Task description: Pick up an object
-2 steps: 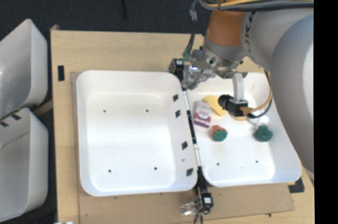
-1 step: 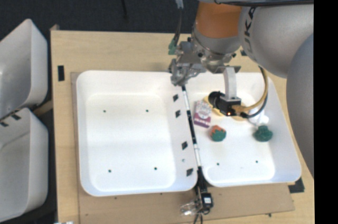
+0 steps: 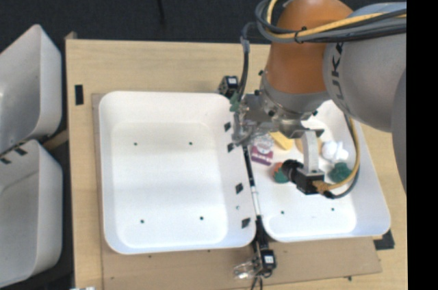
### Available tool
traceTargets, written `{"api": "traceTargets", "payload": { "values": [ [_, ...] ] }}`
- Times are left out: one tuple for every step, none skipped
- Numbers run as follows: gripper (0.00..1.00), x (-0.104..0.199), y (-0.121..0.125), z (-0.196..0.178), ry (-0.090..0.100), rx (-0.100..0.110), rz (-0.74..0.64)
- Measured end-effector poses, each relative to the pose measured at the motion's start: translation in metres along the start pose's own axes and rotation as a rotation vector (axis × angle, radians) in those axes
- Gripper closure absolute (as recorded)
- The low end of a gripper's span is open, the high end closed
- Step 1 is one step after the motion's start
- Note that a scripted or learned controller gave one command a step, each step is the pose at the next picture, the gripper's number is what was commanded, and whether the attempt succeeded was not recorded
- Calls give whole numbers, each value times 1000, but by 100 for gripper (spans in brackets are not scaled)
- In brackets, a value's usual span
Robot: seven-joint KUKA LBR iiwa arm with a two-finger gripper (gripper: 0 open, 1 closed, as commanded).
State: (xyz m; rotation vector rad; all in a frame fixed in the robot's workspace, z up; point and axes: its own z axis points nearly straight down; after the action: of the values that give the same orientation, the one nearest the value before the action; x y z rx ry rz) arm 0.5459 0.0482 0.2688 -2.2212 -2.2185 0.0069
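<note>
My gripper (image 3: pixel 252 133) hangs low over the left side of the right bin (image 3: pixel 308 227), close to the wall between the two bins. Just beneath it lies a purple and pink object (image 3: pixel 261 154), partly hidden by the gripper. I cannot tell whether they touch. A yellow object (image 3: pixel 282 143) lies right of the gripper, half under the wrist. A small green object (image 3: pixel 280 175) sits a little nearer the front. At the bin's right side are a white object (image 3: pixel 335 151) and a teal one (image 3: pixel 339 173).
The left bin (image 3: pixel 164 169) lies beside the right one, with a thin divider and cable clips (image 3: pixel 248 179) running between them. The arm's orange and grey body (image 3: pixel 301 56) covers the far part of the right bin. White containers (image 3: pixel 27 145) stand off the bench at left.
</note>
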Motion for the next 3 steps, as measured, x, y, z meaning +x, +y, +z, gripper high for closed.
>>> {"api": "traceTargets", "payload": {
  "values": [
    [100,-22,-50,-89,3,-13,-1],
    [100,41,-47,-216,6,-22,-10],
    [100,58,-57,-206,1,-5,-5]
  ]
}}
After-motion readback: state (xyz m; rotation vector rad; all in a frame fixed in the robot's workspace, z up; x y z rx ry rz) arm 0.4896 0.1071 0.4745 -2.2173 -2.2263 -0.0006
